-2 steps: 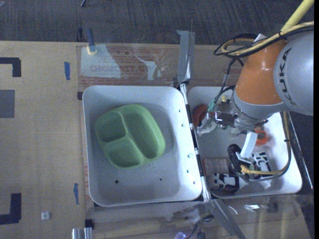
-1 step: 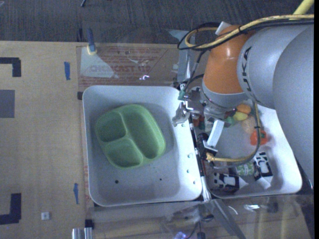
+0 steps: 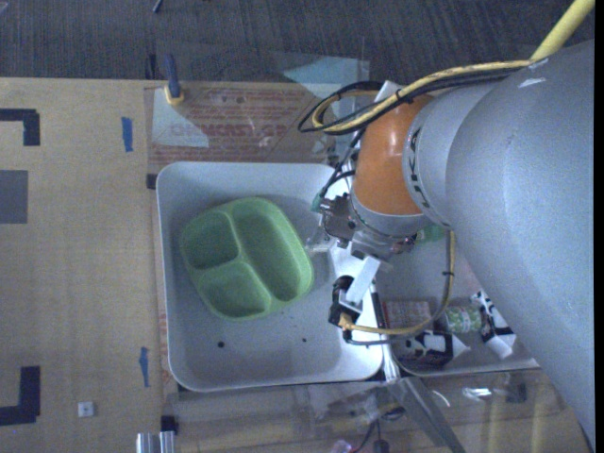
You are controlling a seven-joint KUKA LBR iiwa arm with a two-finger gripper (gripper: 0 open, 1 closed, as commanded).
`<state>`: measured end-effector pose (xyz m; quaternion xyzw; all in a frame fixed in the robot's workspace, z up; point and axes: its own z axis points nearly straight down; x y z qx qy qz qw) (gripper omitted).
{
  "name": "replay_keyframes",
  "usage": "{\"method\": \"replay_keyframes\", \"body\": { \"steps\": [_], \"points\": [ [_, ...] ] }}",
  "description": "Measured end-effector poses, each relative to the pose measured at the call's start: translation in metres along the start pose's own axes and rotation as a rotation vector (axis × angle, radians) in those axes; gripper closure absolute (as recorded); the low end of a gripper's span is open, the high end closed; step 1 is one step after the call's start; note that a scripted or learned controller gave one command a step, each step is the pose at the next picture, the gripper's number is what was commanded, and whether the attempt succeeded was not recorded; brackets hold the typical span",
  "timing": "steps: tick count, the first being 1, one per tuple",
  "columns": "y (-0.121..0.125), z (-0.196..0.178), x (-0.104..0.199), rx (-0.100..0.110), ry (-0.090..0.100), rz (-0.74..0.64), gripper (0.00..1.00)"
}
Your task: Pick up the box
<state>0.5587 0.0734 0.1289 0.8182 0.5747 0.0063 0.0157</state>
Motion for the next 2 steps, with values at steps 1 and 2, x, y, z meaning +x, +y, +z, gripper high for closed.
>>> {"method": "replay_keyframes", "body": {
  "steps": [1,2],
  "points": [
    [0.004,0.003,0.007,-0.024,0.0,0.249,0.0],
    [0.031,0.008,0.015,-0.027,-0.002,0.37,0.0]
  ]
}}
